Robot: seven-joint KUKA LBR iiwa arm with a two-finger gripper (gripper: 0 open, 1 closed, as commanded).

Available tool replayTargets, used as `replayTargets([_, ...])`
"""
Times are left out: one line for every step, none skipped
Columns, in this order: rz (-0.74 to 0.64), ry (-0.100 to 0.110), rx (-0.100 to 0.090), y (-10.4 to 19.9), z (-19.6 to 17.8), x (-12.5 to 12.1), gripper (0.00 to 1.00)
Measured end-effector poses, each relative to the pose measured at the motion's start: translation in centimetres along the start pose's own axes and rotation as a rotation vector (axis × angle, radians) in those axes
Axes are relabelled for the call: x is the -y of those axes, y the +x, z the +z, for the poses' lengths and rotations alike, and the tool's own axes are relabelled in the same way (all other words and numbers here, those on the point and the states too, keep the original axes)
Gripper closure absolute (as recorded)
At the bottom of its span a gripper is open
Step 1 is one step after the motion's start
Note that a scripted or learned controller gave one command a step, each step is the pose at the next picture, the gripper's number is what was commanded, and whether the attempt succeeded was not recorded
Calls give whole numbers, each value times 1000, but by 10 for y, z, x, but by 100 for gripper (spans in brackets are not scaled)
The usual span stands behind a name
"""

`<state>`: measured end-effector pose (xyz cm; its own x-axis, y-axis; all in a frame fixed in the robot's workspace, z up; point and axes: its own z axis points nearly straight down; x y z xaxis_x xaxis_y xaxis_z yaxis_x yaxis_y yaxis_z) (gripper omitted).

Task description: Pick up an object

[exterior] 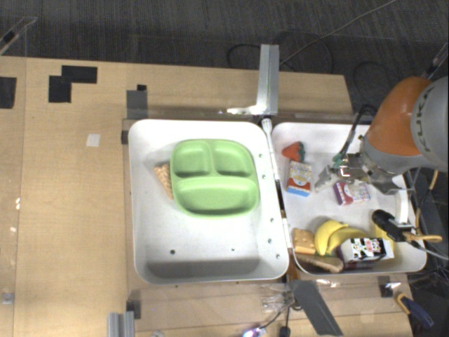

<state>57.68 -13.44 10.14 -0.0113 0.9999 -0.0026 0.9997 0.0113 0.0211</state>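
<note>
2 white bins side by side on the wooden bench. Left bin holds a green divided plate with a tan cracker-like item tucked at its left edge. Right bin holds a red-and-green strawberry-like toy, small white carton, purple-and-white packet, bananas, black-and-white cow-print carton and bread-like pieces. Gripper sits low over the right bin, between small white carton and purple-and-white packet; cannot tell its state, nothing seen held.
</note>
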Motion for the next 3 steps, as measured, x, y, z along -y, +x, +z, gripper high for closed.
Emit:
replayTargets([-135,13,-3,-21,-17,-37,0])
replayTargets([-120,6,0,-28,11,-24,0])
replayTargets([-95,4,0,-18,10,3,0])
